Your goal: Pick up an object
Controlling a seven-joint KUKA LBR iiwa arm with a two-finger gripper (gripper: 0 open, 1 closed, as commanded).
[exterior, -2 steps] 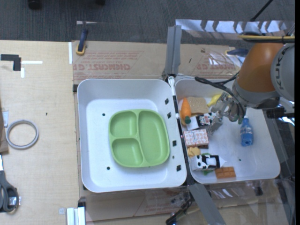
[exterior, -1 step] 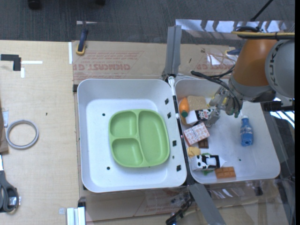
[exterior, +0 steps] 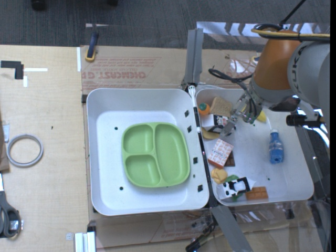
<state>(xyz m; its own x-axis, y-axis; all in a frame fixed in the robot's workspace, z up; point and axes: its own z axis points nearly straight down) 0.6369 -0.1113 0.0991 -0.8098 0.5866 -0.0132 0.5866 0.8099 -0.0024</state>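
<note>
- Hovering: gripper (exterior: pixel 237 116), right bin (exterior: pixel 294 177), above clutter; whether its claw is apart or together, cannot tell.
- Blue bottle (exterior: pixel 275 147): right bin.
- Green plate (exterior: pixel 156 155): left bin (exterior: pixel 102 156).

The desk (exterior: pixel 42 193) carries two white bins (exterior: pixel 100 156) side by side on cardboard (exterior: pixel 126 70), a tape ring (exterior: pixel 23 150) near its left edge, scissors (exterior: pixel 8 219) at the lower left corner
</note>
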